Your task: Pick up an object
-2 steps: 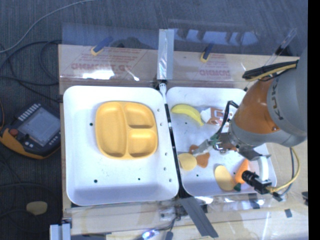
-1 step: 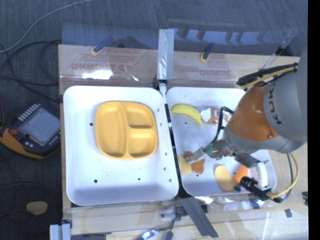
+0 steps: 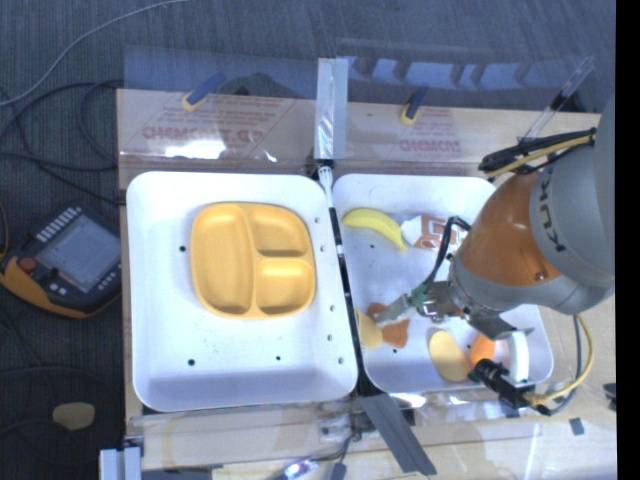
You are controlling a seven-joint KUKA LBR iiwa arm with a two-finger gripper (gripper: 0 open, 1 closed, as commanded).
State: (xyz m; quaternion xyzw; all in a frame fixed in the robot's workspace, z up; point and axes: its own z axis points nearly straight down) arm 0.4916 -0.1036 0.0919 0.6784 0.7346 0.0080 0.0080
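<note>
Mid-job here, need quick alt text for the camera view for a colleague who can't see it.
The gripper is low in the right bin over small food items beside a banana; its grasp is unclear. The left bin holds a yellow divided tray.

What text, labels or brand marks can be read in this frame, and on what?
"KU": dark letters on the orange band of the grey arm, cut off by the arm's curve.
Red lettering on the two clear plastic sheets behind the bins, left and right: mirrored and blurred, unreadable.
Grey handheld pendant screen: too small to read.
</note>
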